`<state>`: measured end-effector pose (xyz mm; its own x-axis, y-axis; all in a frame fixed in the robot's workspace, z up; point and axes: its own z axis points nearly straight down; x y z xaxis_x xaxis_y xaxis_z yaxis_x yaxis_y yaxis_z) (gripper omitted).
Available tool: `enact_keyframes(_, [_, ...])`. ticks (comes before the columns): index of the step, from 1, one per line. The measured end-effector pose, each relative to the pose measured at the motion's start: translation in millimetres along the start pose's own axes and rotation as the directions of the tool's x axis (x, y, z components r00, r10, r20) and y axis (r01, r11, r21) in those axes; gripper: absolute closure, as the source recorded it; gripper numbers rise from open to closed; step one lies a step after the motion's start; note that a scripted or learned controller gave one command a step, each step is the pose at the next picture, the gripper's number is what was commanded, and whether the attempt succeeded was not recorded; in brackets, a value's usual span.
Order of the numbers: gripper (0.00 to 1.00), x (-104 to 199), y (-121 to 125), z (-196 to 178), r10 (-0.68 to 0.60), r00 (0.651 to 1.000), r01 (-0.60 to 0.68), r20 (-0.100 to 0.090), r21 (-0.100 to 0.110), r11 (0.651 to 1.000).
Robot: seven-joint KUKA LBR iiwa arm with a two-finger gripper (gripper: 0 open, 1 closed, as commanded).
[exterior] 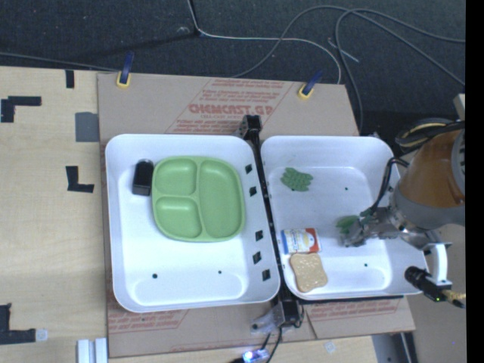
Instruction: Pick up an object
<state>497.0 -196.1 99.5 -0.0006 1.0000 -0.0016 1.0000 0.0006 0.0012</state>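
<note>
Hand point(354, 231) is low in the right bin point(333, 148), at its right side, sitting on or right beside a small dark green object point(348, 223); you can't tell from this angle whether it is wide, narrow or gripping, and nothing is visibly between its tips, so don't count that piece as held

Candidates in the right bin: that dark green piece by the hand; a lighter green leafy piece point(296, 179) well apart toward the upper left; a small red, white and blue packet point(300, 240) near the divider; a tan bread-like slab point(308, 271) just below the packet, touching or nearly so; the left bin point(121, 225) has a green divided plate point(200, 199) and a small black block point(143, 177) just beside its left edge

Judgement: the dark green piece is the sensible target, being nearest; to do it well, centre the tips on either side of it rather than on top; it looks small and irregular, so expect it to slip or get pushed along the bin floor; close fully, then lift straight and slowly; check for green between the tips before calling it a pick; keep clear of the bin's right wall, which looks close to the wrist
</note>
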Motion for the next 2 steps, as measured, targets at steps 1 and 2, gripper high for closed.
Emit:
enact_keyframes(1, [1.0, 1.4, 1.7, -41.7, -0.001, 1.0, 0.001, -0.002, -0.001, 1.0])
enact_keyframes(2, [1.0, 6.3, 8.9, -101.9, -0.002, 1.0, 0.002, 0.0, -0.004, 1.0])
